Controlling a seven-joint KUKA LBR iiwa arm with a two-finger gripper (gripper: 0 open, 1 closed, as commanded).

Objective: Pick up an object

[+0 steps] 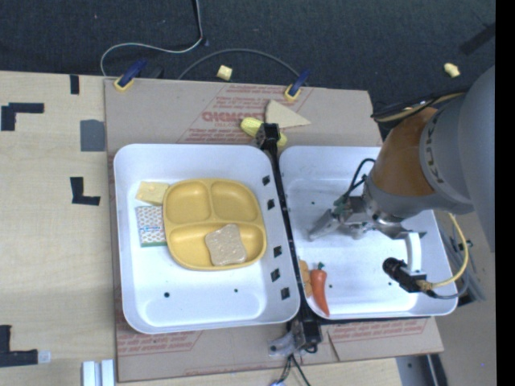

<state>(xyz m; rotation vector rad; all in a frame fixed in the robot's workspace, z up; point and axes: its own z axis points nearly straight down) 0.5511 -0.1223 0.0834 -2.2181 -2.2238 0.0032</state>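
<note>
A small orange carrot [319, 289] with a green top lies in the right bin [354, 284], in its near left corner against the divider. My gripper [332, 222] hangs low over the middle of that bin, pointing left, a short way up and right of the carrot and apart from it. Nothing shows in its grasp. The left bin [201, 300] holds a yellow divided plate [213, 203] with a slice of toast [226, 245] in its near compartment. A pale yellow slice [150, 192] and a patterned cracker [150, 224] lie just left of the plate.
The grey arm with its orange band [402, 163] covers the right bin's far right part. A black cable end [400, 273] hangs near the bin's right wall. A black divider strip [278, 215] runs between the bins. A yellow piece [251, 125] and a tan wedge [287, 116] lie behind them.
</note>
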